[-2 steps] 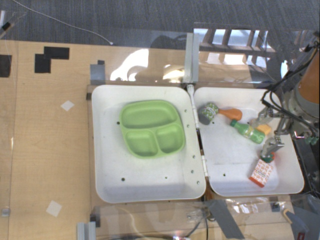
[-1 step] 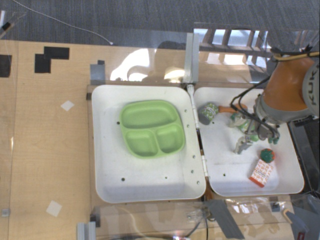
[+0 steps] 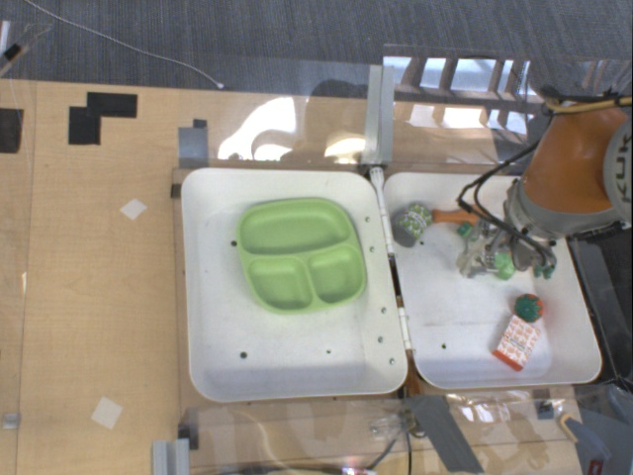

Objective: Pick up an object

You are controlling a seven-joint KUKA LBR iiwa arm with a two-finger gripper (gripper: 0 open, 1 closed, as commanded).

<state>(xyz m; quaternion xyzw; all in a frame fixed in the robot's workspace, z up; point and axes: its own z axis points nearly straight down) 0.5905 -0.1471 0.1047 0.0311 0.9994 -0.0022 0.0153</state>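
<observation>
- The bench [image 3: 89, 295] was pale wood, with black square markings near its far left corner and a few small pale tags lying flat on it.
- Beyond the bench ran dark grey ribbed carpet [image 3: 247, 18], crossed by a thin light cable.
- Two shallow white bins sat side by side, their inner rims nearly touching at a central seam.
- The left bin [image 3: 213, 364] held a green divided plate [image 3: 300, 254] with three compartments, lying flat near the bin's middle.
- A clear panel stood behind the bins, catching bright reflections, with a grey upright post [image 3: 380, 117] at the seam.
- The right bin [image 3: 445, 364] held several small things: a grey-green round object [image 3: 411, 222] near its far left corner, an orange stick-like piece [image 3: 453, 216] just beside it, a small green ball-like object [image 3: 529, 308] and a red-and-white patterned box [image 3: 517, 343] touching or nearly touching it toward the near right.
- The arm reached in from the right, its orange band [image 3: 569, 166] above the right bin's far side.
- The gripper [image 3: 495, 255] sat low over the right bin, among a small green item [image 3: 502, 262] at its tip.
- I could not tell whether the jaws were open, closed or gripping that green item; the metal parts and cables blurred together there.
</observation>
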